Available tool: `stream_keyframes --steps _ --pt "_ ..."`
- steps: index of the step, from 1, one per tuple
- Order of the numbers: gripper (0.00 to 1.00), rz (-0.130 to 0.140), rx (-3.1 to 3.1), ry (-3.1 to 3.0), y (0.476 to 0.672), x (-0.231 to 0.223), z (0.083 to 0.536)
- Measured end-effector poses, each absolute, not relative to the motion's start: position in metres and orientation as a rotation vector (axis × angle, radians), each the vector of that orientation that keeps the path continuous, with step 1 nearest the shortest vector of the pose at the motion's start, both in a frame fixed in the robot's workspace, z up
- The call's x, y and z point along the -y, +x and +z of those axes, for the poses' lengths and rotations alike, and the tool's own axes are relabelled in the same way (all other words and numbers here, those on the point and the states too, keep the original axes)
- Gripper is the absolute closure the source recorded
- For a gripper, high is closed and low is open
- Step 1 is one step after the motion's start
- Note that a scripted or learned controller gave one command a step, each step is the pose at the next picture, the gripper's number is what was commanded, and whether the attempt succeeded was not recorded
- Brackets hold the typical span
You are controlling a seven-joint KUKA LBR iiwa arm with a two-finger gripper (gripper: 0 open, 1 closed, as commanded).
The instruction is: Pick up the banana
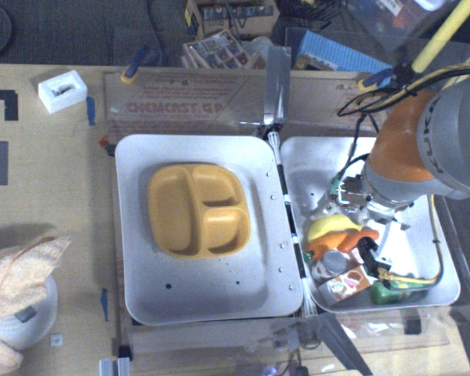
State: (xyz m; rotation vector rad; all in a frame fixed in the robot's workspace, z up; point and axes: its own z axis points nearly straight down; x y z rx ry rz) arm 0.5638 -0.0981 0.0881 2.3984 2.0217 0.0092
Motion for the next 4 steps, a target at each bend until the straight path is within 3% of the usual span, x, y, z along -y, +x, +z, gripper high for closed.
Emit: stream_keyframes --steps 1,2,3,4 --pt "1.00 0.015 -2.012 2.401 0.565 0.101 0.100" --pt "0.00 0.014 -2.013 2.401 0.565 0.101 0.099" --pt "0.00 0.011 -2.222 2.213 0.537 0.091 0.088" --pt "1.00 0.017 -2.212 2.215 0.539 0.094 0.100"
